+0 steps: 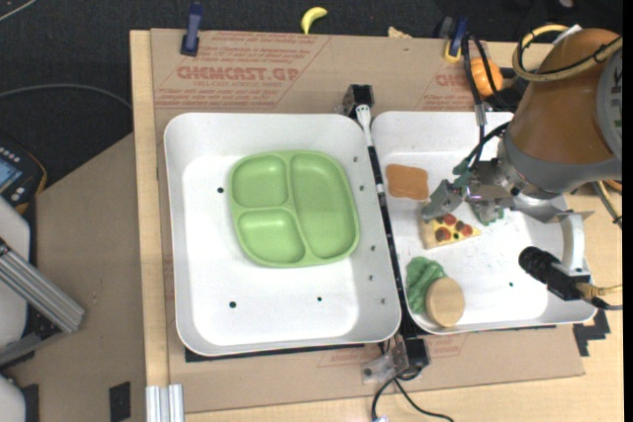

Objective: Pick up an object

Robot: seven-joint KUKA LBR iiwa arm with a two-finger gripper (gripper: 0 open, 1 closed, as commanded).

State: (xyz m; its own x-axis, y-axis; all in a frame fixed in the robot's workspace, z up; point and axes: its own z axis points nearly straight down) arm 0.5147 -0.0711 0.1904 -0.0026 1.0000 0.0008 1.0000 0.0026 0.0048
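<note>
Bench with two shallow white bins side by side on a brown cardboard sheet [247, 69]. The left bin [198, 292] holds a green plate [294, 208] with three compartments, lying flat near the middle of the bin, a little toward its far edge. The right bin [495, 301] holds four small things, all in the half nearest the left bin. A brown slice of toast [406, 181] lies near the bin's far left corner. A pizza slice [447, 232] with red and dark toppings lies near the middle of the bin. A green leafy piece [423, 277] lies by the near left corner, touching a tan round piece [445, 301] at the near edge. The grey arm [559, 114] reaches in over the right bin's far right corner. The gripper [463, 203] hangs just above the far edge of the pizza slice, between it and the toast; whether the claw is apart or together cannot be told, and nothing is seen held in it. A small yellow thing [314, 17] lies just beyond the far edge of the cardboard sheet.
</note>
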